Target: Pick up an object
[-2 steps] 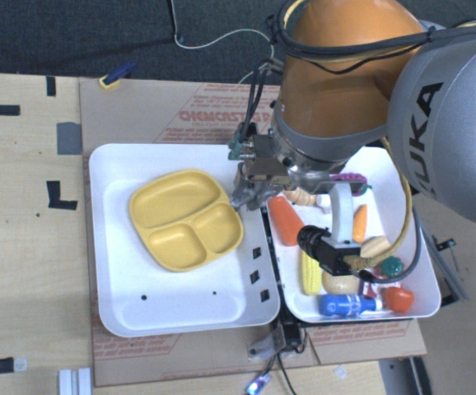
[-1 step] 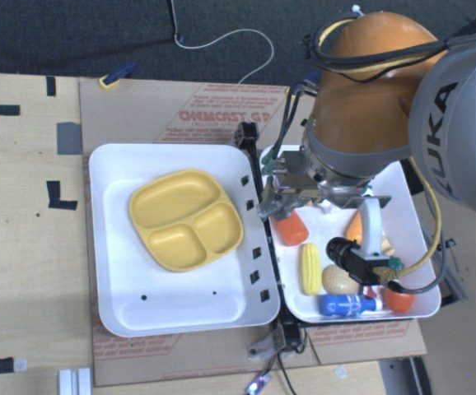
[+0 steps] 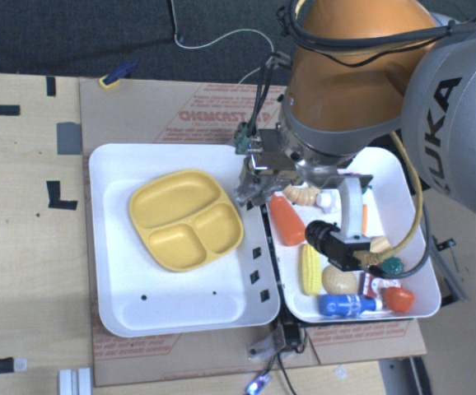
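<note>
A bottle (image 3: 345, 305) and corn (image 3: 310, 268) lie nearer than the carrot (image 3: 286, 220), all in the right bin (image 3: 390, 179). The gripper (image 3: 253, 183) hangs just left of the carrot's far end, and whether it is open or closed I cannot tell. This looks like the approach. Next it needs to centre over the carrot, descend and close.

There are two white bins, a left bin (image 3: 106, 245) and a right bin (image 3: 402, 174). One yellow divided plate (image 3: 186, 219) lies in the left. The right holds one orange carrot (image 3: 287, 220), one corn cob (image 3: 310, 270), one beige lump (image 3: 339, 281), one blue bottle (image 3: 345, 305) and one red piece (image 3: 399, 299).
</note>
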`<state>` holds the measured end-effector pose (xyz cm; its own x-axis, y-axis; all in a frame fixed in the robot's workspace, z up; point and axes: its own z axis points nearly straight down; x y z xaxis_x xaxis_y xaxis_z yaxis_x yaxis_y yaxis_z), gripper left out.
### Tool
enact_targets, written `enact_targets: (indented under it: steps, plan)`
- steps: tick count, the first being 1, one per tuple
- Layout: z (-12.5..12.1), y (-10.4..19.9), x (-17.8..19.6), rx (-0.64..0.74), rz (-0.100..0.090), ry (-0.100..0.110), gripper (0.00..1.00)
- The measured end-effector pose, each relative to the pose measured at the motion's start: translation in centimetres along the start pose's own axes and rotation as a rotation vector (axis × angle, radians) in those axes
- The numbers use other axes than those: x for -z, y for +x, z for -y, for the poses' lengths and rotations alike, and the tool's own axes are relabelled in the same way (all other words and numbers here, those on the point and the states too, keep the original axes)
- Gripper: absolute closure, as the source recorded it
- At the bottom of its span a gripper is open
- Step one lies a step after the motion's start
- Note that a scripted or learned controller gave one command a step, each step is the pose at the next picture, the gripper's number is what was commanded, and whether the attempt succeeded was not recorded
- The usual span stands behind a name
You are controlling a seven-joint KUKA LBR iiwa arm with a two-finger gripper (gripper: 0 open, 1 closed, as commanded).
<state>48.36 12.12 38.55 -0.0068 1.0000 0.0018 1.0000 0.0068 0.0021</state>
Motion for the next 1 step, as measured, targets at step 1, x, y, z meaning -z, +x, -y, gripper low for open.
enact_targets:
  steps: [1]
  plan:
    - [0.06, -4.12, -1.88, -0.010, 0.004, 0.006, 1.00]
